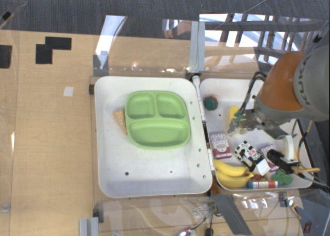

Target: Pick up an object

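In the camera view, we judge the step to be the descent into the right bin (227,86): we should pick one clear target, come straight down over it and stay off its neighbours. The tool (238,123) hangs low over the bin's middle, beside a yellow object (233,111); we cannot tell its state. Candidates lie near: a green-red ball (210,102) by the bin's left wall, a small card box (220,146), and two bananas (232,174), curved and smooth, at the front edge.
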